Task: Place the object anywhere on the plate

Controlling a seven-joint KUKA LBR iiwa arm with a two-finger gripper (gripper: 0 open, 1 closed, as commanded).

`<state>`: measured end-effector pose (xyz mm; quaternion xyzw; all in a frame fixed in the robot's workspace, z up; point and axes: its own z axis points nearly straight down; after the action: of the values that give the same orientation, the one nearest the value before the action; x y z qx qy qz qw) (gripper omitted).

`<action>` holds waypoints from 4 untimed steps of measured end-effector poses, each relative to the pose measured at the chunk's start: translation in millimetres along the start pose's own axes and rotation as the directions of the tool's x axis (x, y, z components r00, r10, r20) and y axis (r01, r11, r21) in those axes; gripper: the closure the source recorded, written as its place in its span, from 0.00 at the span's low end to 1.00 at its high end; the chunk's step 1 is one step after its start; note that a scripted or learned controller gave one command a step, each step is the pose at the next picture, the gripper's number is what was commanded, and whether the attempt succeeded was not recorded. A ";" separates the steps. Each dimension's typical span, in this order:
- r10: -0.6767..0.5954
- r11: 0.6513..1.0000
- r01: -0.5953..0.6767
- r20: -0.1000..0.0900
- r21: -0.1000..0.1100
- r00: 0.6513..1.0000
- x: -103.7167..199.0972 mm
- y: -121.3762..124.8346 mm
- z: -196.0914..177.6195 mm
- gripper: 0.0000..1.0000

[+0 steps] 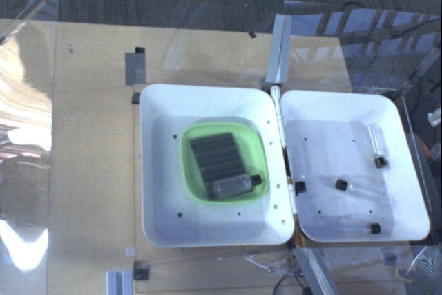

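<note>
A clear vial [232,184] already lies on the green plate [189,148] in the left bin [153,148], beside a dark ridged block [215,153]. It rests near the plate's near rim and, being round, could roll off. The gripper's state I cannot tell.

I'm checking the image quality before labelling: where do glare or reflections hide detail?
In the camera view, bright glare washes the wooden bench's left edge; bluish reflections veil the upper right; the clear black-capped vials in the right white bin nearly vanish against it.
</note>
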<state>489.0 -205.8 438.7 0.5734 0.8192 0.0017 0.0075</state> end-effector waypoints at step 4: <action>0.000 1.000 0.000 0.000 0.000 1.000 0.2 0.1 0.3 0.00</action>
<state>489.0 -205.6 438.4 0.5733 0.8193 0.0017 0.0072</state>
